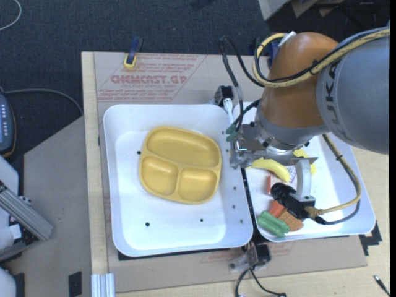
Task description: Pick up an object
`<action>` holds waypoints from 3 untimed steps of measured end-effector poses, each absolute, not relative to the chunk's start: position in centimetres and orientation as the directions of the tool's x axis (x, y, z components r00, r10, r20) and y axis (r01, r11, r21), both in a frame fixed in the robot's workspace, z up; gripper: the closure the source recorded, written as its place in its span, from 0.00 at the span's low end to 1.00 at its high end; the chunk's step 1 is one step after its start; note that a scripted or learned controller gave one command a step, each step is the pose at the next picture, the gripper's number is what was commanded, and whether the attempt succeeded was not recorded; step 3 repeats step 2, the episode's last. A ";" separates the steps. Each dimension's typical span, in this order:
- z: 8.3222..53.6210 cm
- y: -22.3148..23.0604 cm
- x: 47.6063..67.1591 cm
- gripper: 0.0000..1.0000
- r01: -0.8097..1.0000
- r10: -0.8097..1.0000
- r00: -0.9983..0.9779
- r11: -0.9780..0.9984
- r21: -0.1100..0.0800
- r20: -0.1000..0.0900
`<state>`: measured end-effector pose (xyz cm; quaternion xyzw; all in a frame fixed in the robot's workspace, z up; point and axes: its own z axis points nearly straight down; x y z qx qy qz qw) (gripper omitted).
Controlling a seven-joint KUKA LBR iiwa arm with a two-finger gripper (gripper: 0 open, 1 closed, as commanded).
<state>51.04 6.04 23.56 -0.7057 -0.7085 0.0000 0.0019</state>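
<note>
dark carpet surrounds a cardboard-topped bench (154, 73) that carries two shallow white bins side by side. left bin (124, 166) holds a yellow divided plate (180, 164), three compartments, lying flat near its middle. right bin (356, 184) is largely covered by the arm, whose orange band (297, 57) sits over the wrist.

the gripper (272, 156) hangs low over the right bin's near-left part, close to the shared wall between the bins. just beneath and slightly toward the bench front lies a banana (275, 168), its long axis running from the gripper's body out toward the lower right. further down the same bin sit an orange piece (276, 209) and a green piece (272, 223), touching or nearly so, near the front rim.

whether the gripper is spread or clenched cannot be told (the wrist body hides it from above), and nothing can be seen held. judging by position, the banana is the nearest candidate; the plate lies well apart, across the wall. much of the right bin's contents is covered by the arm and cables.
</note>
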 end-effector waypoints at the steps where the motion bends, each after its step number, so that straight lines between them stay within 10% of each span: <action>1: 21.4 6.0 51.0 1.00 1.000 1.000 0.000 0.000 -0.006 0.000; 3: 21.7 5.7 50.6 1.00 1.000 1.000 0.000 0.000 -0.004 0.001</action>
